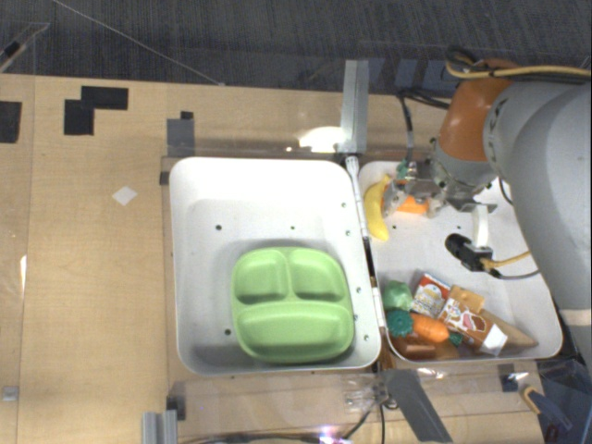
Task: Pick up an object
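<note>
At the back of the right bin point(518, 239), against its left wall, a banana point(376, 209) lies beside a small orange piece point(413, 205). The gripper point(418, 191) is lowered just over that piece; whether anything is grasped cannot be told. A clean pick would likely be made by centring on one item and keeping off the wall. The arm point(536, 155) is reached in from the right, wrist bent downward. Toward the front of the same bin, packets and toy food point(444, 317) are heaped. A green tray point(291, 303) sits in the left bin point(213, 202).
</note>
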`<state>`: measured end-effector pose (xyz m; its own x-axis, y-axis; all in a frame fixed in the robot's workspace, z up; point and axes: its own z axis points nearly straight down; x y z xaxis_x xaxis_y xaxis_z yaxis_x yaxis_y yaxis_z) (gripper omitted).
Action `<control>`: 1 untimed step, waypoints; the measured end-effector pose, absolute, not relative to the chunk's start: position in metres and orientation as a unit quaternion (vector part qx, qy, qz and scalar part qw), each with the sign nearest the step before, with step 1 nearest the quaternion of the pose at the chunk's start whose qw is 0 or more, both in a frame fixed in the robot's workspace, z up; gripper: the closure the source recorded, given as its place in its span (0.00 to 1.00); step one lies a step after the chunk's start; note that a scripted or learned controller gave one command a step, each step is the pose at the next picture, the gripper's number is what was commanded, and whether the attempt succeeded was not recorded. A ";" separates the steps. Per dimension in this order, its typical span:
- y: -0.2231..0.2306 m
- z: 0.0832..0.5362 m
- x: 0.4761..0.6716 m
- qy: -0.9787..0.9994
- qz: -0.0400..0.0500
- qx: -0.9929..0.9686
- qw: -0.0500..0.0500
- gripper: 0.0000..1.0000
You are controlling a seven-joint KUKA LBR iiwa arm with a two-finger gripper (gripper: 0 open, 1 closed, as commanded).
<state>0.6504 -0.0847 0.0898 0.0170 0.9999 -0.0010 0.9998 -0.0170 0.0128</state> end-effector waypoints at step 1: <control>-0.091 0.089 0.664 0.777 -0.007 0.630 -0.010 0.00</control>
